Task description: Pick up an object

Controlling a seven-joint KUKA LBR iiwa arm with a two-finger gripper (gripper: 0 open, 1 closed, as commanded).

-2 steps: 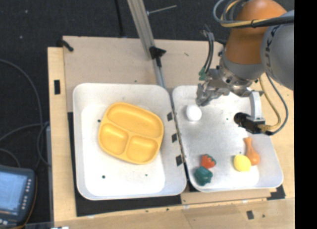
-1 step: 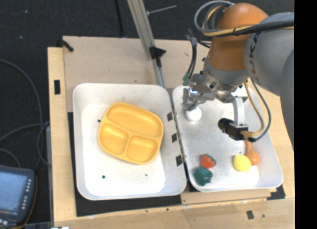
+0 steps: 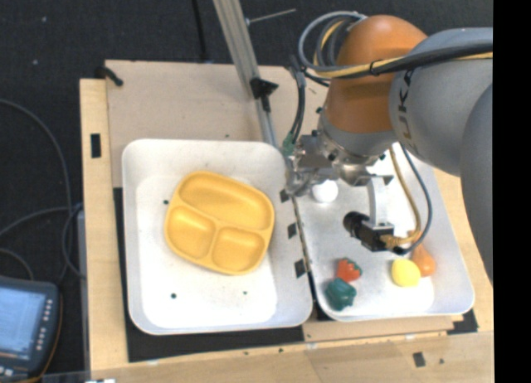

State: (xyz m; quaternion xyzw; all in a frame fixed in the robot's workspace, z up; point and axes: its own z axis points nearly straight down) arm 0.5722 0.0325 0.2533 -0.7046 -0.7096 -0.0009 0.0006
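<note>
Arm: you see the arm (image 3: 373, 75) reaching in from the right, its bulk hanging over the far half of the right bin (image 3: 452, 294).
Jaws: low at the right bin's left wall, close to the rim it shares with the left bin (image 3: 149, 294). You cannot tell whether they are spread or pressed together.
White ball: the white ball (image 3: 325, 192) lies in the right bin just beside the jaws, on their near side. You cannot tell whether it touches them.
Red piece: the red piece (image 3: 348, 270) lies toward the near-left corner of the right bin, with the green piece (image 3: 339, 293) touching it on the near side.
Yellow piece: the yellow piece (image 3: 405, 273) lies further right, with the orange piece (image 3: 425, 261) pressed against it.
In the way: the wrist blocks your view of the bin floor behind the white ball. The four coloured pieces lie in the open.
Left bin: it holds a yellow divided plate (image 3: 220, 222), right side up, well apart from the jaws.
Bench: on the bench (image 3: 166, 99), a metal rail (image 3: 236, 33) rises at a slant behind the bins.
</note>
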